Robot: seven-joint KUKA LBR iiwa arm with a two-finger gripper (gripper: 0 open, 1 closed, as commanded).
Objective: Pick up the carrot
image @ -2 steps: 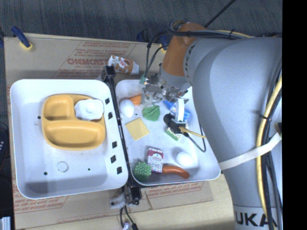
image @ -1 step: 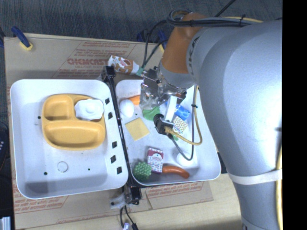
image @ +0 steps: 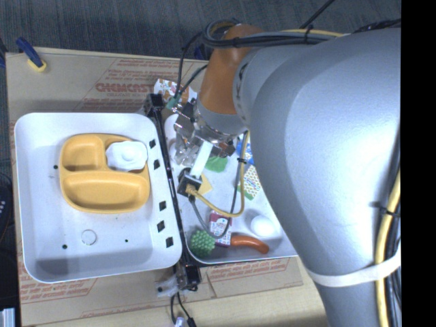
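Note:
The carrot (image: 249, 242) is a small orange piece lying near the front edge of the right bin (image: 204, 256). It sits between a green spiky ball (image: 201, 242) and a white egg-like object (image: 263, 225). My gripper (image: 187, 154) hangs over the back left part of the right bin, close to the divider between the bins. It is well behind and to the left of the carrot and apart from it. The grey arm and its orange band (image: 221, 80) hide much of the right bin.
A small red and white packet (image: 219, 225) lies just behind the carrot, and a green item (image: 216, 163) sits beside the gripper. The left bin (image: 34, 182) holds a yellow divided plate (image: 102, 189) with a white object (image: 127, 155) on it. A yellow cable (image: 218, 210) loops under the gripper.

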